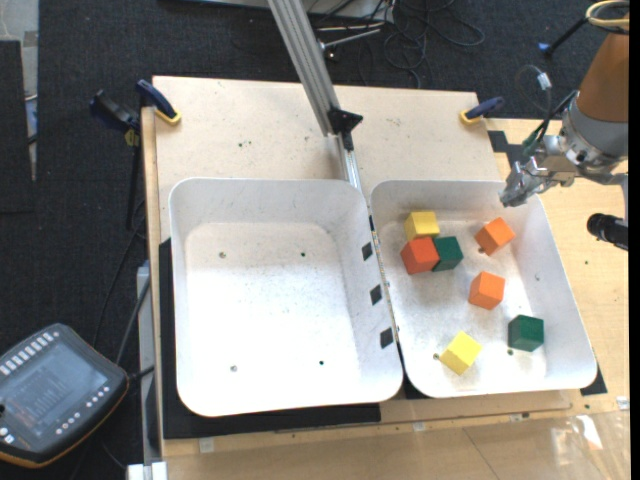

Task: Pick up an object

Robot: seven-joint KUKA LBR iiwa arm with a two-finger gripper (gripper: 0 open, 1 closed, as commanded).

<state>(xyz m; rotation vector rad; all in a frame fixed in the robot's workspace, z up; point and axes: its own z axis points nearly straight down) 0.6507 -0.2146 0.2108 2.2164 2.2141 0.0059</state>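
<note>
The right bin (560, 268) holds several coloured blocks. A yellow block (422, 224), a red-orange block (420, 254) and a dark green block (447, 253) cluster near its back left. An orange block (494, 235) lies at the back right, another orange block (487, 290) sits mid-bin. A green block (525, 333) and a yellow block (461, 352) rest near the front. My gripper (517, 190) hangs above the bin's back right rim, up and to the right of the nearer orange block, with nothing seen in it.
The left bin (190, 268) stands beside the right one. A metal pole (305, 53) slants down to the bench behind the bins. Clamps (160, 103) (480, 111) grip the bench's back corners. A pendant (50, 393) lies at the front left.
</note>
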